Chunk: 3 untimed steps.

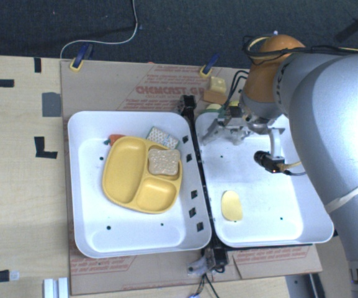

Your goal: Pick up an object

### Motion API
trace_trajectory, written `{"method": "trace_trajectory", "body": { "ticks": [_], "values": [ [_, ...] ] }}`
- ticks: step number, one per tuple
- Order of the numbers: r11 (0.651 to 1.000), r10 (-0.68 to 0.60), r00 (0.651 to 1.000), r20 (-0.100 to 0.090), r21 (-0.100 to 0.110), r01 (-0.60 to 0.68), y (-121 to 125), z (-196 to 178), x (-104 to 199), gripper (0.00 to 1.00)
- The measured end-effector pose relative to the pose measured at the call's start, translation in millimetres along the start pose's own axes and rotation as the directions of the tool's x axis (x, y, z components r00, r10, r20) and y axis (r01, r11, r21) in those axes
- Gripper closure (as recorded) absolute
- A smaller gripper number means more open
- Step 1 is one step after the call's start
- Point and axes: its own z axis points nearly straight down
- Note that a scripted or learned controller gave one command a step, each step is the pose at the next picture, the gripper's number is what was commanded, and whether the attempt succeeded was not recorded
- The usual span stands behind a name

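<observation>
Objects to choose from lie in both shallow white bins, and none is lifted yet. In the left white bin, a yellow plastic divided plate rests near the middle, with a speckled beige sponge-like square sitting in its upper right compartment; a grey patterned flat piece and a small orange item peek out from behind the plate's upper edge. In the right white bin, a pale yellow oval piece lies alone near the front. Further right, the grey arm with its orange band reaches over that bin's back left corner, where the pincer hovers low; whether it is open or closed cannot be told, and nothing visibly sits in it. By my judgement, the whole grasp remains to be done.
</observation>
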Motion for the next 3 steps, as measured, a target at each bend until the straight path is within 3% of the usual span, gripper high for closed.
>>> {"method": "trace_trajectory", "body": {
  "ticks": [1, 2, 3],
  "values": [
    [1.0, 0.003, 1.0, 0.0, -0.002, -0.003, -26.1, -0.5, 2.4, 0.0],
    [1.0, 0.0, 1.0, -0.001, -0.005, 0.0, 1.1, -0.2, -4.8, 0.0],
    [1.0, -0.001, 1.0, -0.001, -0.003, 0.001, 0.3, -10.2, -4.2, 1.0]
  ]
}}
